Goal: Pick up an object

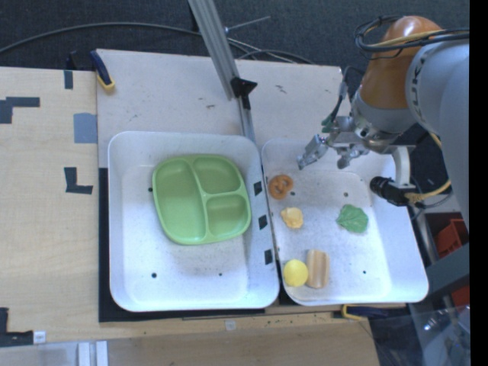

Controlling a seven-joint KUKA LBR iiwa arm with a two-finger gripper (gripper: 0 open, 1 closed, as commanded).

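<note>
My gripper (pixel 328 156) hangs over the far part of the right bin (pixel 396 277), fingers spread apart with nothing between them. Below and left of it lies a small orange-brown round piece (pixel 280 186). Further toward the front sit a yellowish lump (pixel 292 218), a green leafy piece (pixel 353 219), a yellow ball (pixel 295 272) and a tan bread-like block (pixel 317 268) touching the ball's right side. All of them lie on the bin floor, apart from the gripper.
The left bin (pixel 130 280) holds a green divided plate (pixel 202 198). A grey metal rail (pixel 217 44) slants down from the top to the gap between the bins. Cables run behind the bench. A black hose fitting (pixel 389 191) juts out by the arm.
</note>
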